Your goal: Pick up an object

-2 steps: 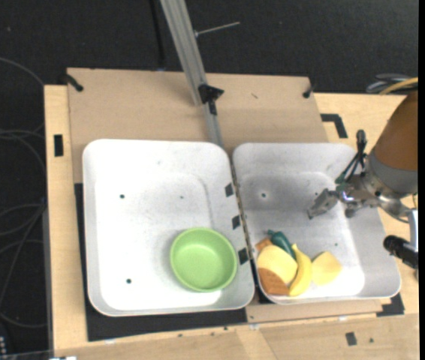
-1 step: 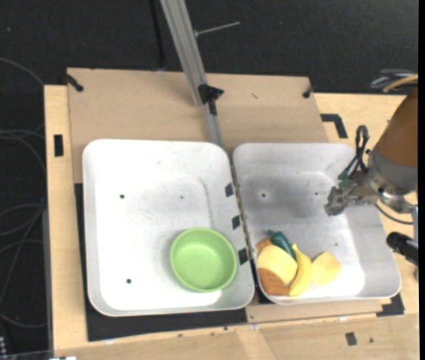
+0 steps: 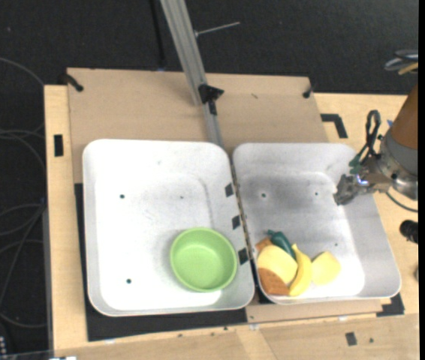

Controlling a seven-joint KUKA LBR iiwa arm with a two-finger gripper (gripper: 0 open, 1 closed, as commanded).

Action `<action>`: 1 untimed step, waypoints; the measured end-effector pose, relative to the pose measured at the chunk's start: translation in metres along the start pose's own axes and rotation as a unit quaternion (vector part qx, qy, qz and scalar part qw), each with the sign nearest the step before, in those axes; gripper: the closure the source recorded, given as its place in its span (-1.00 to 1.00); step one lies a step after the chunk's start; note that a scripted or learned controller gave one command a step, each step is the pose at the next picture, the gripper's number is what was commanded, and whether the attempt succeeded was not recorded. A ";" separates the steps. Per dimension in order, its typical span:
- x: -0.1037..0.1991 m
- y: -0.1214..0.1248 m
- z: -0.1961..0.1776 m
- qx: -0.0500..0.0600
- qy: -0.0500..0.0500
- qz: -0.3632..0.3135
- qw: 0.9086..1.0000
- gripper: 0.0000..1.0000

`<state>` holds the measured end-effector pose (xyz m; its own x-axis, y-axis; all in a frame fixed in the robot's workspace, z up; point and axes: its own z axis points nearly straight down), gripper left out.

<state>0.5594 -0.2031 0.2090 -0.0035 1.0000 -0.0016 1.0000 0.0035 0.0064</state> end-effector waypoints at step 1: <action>0.007 -0.002 -0.057 0.002 0.000 0.000 1.000 1.00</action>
